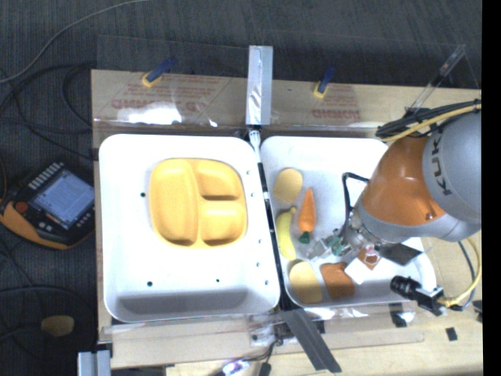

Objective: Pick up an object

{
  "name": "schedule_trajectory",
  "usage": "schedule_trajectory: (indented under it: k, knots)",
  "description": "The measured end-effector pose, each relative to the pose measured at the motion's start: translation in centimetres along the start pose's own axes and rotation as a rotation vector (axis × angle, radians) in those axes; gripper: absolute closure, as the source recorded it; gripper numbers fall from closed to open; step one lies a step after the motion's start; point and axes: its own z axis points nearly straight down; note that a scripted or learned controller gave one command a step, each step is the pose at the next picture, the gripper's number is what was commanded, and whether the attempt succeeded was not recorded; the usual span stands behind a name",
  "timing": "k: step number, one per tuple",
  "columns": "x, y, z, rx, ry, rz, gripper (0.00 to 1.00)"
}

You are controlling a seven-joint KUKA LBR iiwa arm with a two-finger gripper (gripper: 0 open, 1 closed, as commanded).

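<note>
arm's tool (333, 244) hangs low in the right bin (344, 151) beside the carrot (307, 208), presumably lining up a grab, can't tell its state.

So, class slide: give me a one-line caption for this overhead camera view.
KUKA arm's gripper lowered among toy foods beside a carrot in the right bin; yellow divided tray in the left bin.

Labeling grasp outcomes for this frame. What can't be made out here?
- End effector, camera view: too small and cluttered to tell its grasp state, or whether it holds anything.
- Brown object, camera view: identity unclear; too blurred.
- Right bin floor, camera view: the right part is hidden under the arm.
- Banana, camera view: outline partly blurred against the carrot.
</note>
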Motion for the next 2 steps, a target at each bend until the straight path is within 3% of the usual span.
schedule_trajectory:
  k: [1,2]
  knots:
    - [0.0,0.0,0.0,0.000,0.000,0.000,0.00]
    - [-2.7,5.0,1.1,0.007,0.002,-0.221,0.00]
